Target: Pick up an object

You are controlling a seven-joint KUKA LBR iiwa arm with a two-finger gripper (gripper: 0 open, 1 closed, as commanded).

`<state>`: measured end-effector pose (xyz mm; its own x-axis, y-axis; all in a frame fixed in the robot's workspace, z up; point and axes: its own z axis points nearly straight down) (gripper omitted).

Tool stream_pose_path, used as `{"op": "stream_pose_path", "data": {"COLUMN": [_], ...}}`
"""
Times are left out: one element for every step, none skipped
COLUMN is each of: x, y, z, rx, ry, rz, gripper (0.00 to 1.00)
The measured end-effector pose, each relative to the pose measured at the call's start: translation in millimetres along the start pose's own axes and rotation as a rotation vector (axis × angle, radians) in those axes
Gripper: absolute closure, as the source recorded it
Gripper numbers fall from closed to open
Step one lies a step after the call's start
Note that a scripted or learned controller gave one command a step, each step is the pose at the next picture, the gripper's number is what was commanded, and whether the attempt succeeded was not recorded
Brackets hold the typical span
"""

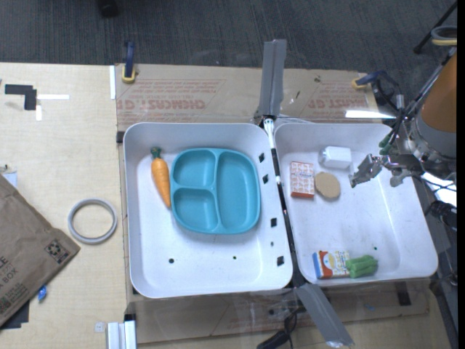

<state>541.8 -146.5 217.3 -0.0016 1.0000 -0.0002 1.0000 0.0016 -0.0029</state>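
Cookie (pixel 328 186) lies in the right bin (pixel 407 224); gripper (pixel 379 169) hovers at its 3 o'clock, fingers spread, holding nothing

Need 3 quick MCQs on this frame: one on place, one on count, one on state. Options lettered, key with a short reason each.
1. Where does the carrot lie?
A. On the blue divided plate
B. In the left bin, left of the plate
C. In the right bin

2. How many compartments does the blue divided plate have?
A. Two
B. Three
C. Four

3. Where is the claw?
A. Over the right bin, near its right side
B. Over the left bin
C. Over the tape ring

Key: 1 B, it lies on the white bin floor beside the plate's left rim. 2 B, one long section and two smaller ones. 3 A, it hangs right of the white block.
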Motion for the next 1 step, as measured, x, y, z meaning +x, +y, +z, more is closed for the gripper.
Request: {"op": "stream_pose_path", "data": {"x": [2.1], "y": [65.4], "z": [124.7], "rx": [-0.004], "ry": [-0.001], "rz": [-0.118], "gripper": [0.0]}}
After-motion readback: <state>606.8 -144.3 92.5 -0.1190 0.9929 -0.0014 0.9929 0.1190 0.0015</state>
